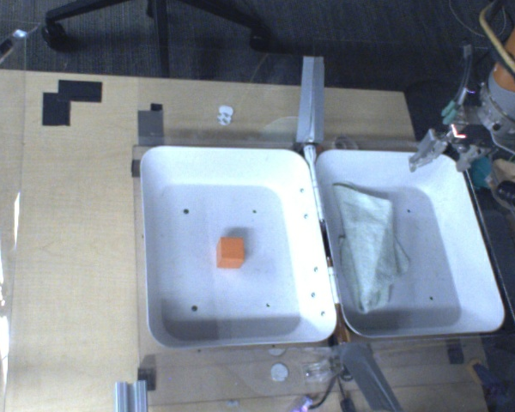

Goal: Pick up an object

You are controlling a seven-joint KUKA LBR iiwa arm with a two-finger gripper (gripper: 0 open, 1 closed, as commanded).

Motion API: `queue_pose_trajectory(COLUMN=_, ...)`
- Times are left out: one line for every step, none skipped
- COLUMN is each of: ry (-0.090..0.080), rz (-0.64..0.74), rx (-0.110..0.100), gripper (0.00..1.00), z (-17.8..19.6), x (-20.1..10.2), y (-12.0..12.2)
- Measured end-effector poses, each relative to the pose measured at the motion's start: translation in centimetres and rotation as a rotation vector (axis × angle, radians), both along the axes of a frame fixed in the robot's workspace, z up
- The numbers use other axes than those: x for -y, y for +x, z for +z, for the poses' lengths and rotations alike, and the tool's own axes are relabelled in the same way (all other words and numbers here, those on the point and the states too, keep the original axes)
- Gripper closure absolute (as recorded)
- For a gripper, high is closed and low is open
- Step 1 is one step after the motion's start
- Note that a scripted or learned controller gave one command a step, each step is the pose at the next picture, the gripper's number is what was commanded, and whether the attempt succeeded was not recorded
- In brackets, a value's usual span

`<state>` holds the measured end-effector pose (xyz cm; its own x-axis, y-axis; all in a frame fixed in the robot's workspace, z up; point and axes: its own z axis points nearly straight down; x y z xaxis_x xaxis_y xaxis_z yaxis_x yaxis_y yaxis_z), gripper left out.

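Observation:
A small orange cube (231,252) sits near the middle of the left white bin (163,230). A crumpled pale cloth (369,243) lies along the left side of the right white bin (472,281). My gripper (446,144) hangs at the far right corner of the right bin, above its rim and well away from both the cloth and the cube. Nothing shows between its fingers.
A metal divider post (312,101) stands at the back between the two bins. Black tape marks (69,99) lie on the wooden bench at the back left. A chair base (159,7) stands on the floor beyond the bench.

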<state>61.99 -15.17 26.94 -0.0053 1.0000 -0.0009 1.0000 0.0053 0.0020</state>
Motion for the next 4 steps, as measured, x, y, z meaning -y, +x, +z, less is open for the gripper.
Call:
queue_pose_trajectory(ry=0.001, rz=0.13, rx=-0.001, gripper=0.0, z=-15.0, x=-3.0, y=-3.3)
queue_pose_trajectory(ry=0.001, rz=0.132, rx=0.005, gripper=1.0, z=-13.8, x=-3.1, y=-3.1)
queue_pose_trajectory(ry=0.0, rz=-0.038, rx=0.002, gripper=1.0, z=-9.5, x=-1.1, y=-1.2)
queue_pose_trajectory(ry=0.0, rz=-0.038, rx=0.002, gripper=0.0, z=-9.5, x=-1.1, y=-1.2)
